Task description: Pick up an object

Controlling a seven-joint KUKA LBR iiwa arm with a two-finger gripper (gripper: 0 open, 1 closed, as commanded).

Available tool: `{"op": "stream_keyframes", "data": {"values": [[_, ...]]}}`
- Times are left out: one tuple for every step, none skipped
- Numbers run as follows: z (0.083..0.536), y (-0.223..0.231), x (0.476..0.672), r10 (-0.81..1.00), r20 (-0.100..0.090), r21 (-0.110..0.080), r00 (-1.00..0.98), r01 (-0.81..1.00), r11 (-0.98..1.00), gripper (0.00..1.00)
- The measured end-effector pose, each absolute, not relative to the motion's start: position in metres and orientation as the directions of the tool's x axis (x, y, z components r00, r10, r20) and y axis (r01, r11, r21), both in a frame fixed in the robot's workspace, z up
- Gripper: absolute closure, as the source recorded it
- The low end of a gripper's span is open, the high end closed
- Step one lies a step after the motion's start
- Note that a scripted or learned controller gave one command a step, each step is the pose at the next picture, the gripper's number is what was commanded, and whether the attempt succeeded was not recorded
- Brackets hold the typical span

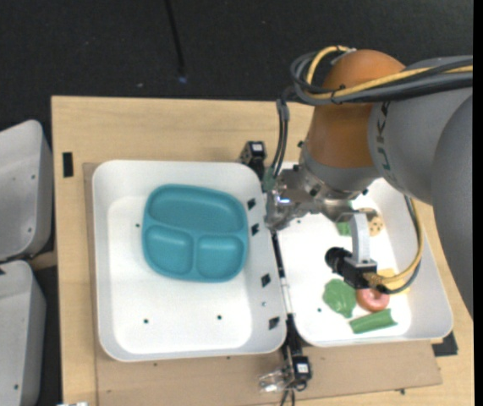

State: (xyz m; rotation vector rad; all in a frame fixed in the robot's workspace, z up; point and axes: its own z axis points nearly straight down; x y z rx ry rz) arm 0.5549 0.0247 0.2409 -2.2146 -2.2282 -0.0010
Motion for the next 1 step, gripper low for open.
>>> {"op": "stream_keyframes", "data": {"values": [[0.2469, 0.067, 0.5596, 1.0, -0.001, 0.0, -0.003, 1.0, 0.003, 1.0]]}}
